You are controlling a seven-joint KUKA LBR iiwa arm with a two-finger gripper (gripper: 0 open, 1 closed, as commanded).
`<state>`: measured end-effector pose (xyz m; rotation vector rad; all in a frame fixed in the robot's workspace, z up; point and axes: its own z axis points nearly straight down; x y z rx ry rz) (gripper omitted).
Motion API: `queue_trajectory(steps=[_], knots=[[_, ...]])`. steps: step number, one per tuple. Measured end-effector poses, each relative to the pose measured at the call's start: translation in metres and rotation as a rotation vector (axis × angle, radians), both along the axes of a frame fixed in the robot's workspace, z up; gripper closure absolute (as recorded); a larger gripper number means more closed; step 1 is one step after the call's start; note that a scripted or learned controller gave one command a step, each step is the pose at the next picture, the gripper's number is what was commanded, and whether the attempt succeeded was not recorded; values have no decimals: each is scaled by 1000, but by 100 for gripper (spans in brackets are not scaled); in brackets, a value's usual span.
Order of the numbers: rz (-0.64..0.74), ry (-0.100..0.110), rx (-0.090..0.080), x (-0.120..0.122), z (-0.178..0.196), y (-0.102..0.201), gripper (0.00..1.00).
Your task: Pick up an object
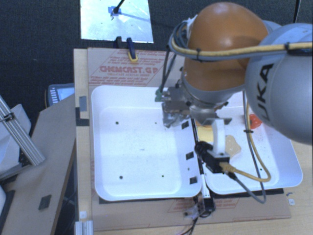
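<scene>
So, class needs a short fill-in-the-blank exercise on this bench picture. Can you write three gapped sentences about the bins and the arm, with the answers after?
1. The arm reaches in from the view's ____ side.
2. The bench bears ____ shallow white bins.
3. The tan object and the orange-red object lie in the ____ bin.

Missing words: right; two; right

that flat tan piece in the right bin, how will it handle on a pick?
The flat tan, irregular-edged piece lies low on the right white bin, so fingers probably struggle to get under it. It looks thin, likely light, unlikely to roll. Stiffness can't be judged.
</scene>
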<state>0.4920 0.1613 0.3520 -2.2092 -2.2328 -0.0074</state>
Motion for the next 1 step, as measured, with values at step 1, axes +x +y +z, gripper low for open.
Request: queue_trajectory(steps=[1], knots=[[-14,-9,-2,-4,78,-64,100]])
